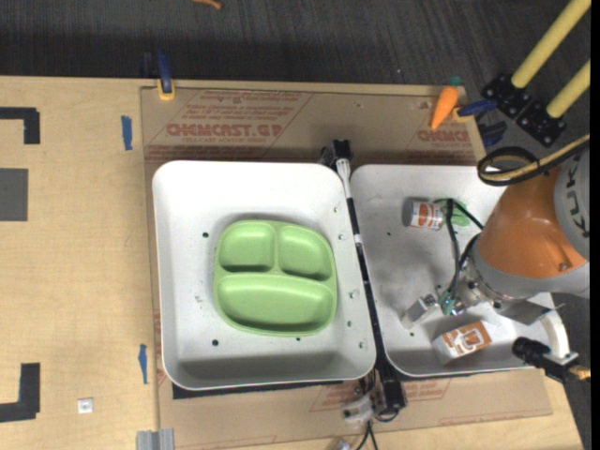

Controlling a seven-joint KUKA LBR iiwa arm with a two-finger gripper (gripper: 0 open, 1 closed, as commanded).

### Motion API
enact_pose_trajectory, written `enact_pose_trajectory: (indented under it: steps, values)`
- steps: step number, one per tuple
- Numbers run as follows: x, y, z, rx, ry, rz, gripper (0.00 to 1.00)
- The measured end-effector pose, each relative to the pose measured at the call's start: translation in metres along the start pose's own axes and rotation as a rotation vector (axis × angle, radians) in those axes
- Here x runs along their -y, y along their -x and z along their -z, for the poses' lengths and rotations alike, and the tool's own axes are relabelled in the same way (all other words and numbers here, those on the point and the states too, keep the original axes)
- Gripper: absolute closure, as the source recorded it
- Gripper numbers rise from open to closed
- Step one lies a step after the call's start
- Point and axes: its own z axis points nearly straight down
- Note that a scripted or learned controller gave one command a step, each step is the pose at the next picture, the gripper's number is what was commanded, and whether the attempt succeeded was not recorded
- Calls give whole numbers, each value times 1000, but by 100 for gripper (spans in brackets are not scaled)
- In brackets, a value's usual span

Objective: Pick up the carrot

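The carrot (442,108) lies outside the bins on the cardboard sheet (225,125), behind the right bin (394,195), its long axis steeply tilted, green top away from the camera. The gripper (427,307) hangs low inside the right bin; its state cannot be told.

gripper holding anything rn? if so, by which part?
Cannot be told. The two-finger gripper is low in the right white bin, near a small orange-labelled packet. The orange carrot lies outside the bins, untouched.
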Motion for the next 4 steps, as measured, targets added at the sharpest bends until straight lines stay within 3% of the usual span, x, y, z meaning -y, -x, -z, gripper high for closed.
enact_pose_trajectory:
  steps: [1,2,3,4]
  values:
    - [4,18,-1,-3,11,337,0]
    - [13,52,0,15,21,968,0]
    - [3,1,6,-11,-1,865,0]
    - [19,50,-1,-6,10,1119,0]
